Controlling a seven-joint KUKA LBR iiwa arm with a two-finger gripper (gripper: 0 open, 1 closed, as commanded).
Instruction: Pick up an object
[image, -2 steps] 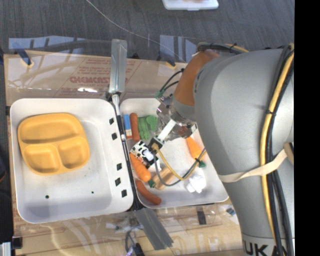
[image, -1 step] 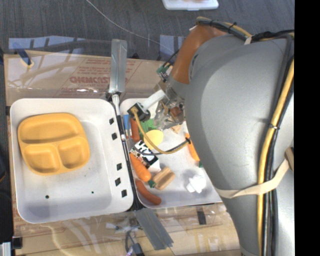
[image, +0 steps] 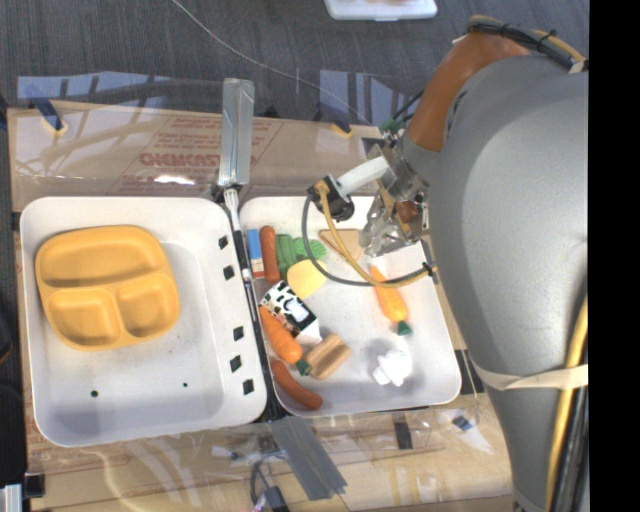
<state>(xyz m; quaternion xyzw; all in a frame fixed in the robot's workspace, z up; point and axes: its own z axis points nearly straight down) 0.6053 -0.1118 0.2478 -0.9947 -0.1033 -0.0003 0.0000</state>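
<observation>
- Left bin: shallow, white; holds a yellow divided tray with three compartments, lying toward the bin's far left corner.
- Right bin: shallow, white; holds all the small toy items listed below.
- Carrot, right: orange body, green stub at its near end; lies lengthwise near the bin's right wall, directly under the gripper.
- Carrot, left: orange, angled, touching the black-and-white block.
- Black-and-white block: cow-patterned, near the bin's centre-left.
- Pale yellow piece: rounded, just beyond the block.
- Green piece: ridged, at the far side of the bin, beside the orange-and-white stick.
- Orange-and-white stick: upright along the left wall.
- Tan roll: short cylinder, near the left carrot.
- Red sausage: along the near wall.
- White crumpled item: near the right carrot's green end.
- Gripper: lowered into the far right part of the right bin, its tip just above or touching the right carrot's orange end; cables and glare obscure the jaws, so their spread cannot be told, nor whether anything sits between them.
- Arm: grey, orange band above the wrist, reaching in from the right.
</observation>
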